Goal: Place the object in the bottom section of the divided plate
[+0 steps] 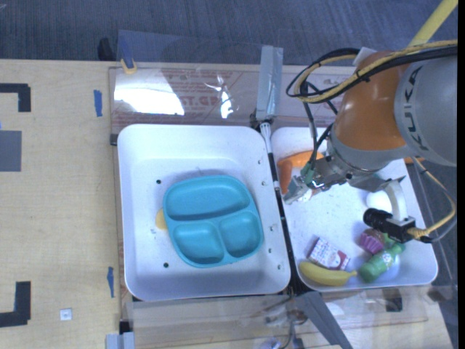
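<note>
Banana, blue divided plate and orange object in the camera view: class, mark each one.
banana (pixel 326 273), camera view, middle of its yellow body
blue divided plate (pixel 212 219), camera view, ridge between its sections
orange object (pixel 293 166), camera view, its visible top face beside the arm

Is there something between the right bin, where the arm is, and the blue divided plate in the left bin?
Yes: the raised rims where the two bins meet stand between the right bin's objects and the blue divided plate. The gripper sits close to that wall, beside an orange object. Nothing visible lies in the plate's sections.
</note>
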Controlling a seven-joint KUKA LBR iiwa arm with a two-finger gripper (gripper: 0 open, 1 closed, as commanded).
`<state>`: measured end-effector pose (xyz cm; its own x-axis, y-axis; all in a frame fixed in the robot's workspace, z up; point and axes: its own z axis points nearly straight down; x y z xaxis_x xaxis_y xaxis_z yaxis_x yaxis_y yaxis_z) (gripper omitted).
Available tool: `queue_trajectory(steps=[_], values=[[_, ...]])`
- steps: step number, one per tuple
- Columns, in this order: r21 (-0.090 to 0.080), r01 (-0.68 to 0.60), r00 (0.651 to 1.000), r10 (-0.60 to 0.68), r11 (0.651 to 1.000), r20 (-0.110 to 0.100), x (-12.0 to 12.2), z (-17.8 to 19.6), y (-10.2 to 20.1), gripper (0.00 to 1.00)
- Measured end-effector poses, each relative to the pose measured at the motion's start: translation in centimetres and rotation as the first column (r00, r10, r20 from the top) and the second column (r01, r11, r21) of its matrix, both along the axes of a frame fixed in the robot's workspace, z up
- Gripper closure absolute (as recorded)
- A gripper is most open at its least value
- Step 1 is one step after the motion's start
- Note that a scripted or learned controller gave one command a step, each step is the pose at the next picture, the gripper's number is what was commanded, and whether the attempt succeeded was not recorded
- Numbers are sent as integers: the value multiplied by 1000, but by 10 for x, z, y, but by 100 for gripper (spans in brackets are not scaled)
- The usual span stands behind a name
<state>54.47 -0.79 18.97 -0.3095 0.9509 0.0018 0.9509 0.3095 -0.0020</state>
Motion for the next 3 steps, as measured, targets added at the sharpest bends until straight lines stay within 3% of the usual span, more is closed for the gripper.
queue_trajectory(steps=[1, 2, 3], values=[[-1, -248, 969, 248, 969, 5, -8, 17, 59, 100], [-1, -199, 980, 199, 980, 5, -6, 21, 109, 100], [-1, -197, 980, 197, 980, 5, -6, 21, 108, 0]])
